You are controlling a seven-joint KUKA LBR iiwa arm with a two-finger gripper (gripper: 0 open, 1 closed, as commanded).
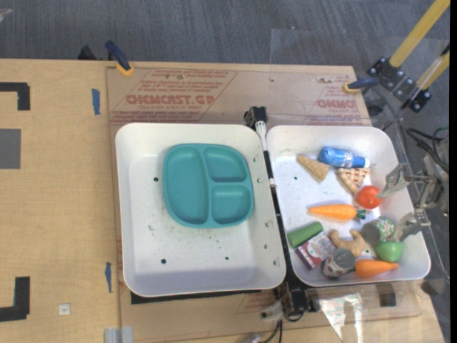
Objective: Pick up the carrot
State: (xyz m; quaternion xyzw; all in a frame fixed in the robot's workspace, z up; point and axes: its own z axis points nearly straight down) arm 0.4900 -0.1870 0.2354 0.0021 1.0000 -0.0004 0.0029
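Carrot (333, 211): you'll find it lying flat mid right bin (285, 156), clear of neighbours, so reachable from above | Pincer (410, 199): at the bin's right rim, fingers spread wide, holding nothing | Teal plate (208, 185): alone in left bin (136, 213)

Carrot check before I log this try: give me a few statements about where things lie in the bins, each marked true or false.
1. The carrot lies in the right bin. True.
2. The teal plate sits in the right bin. False: it is in the left bin.
3. The gripper holds the carrot. False: it is at the bin's right edge, apart from the carrot.
4. A blue can lies near the right bin's far side. True.
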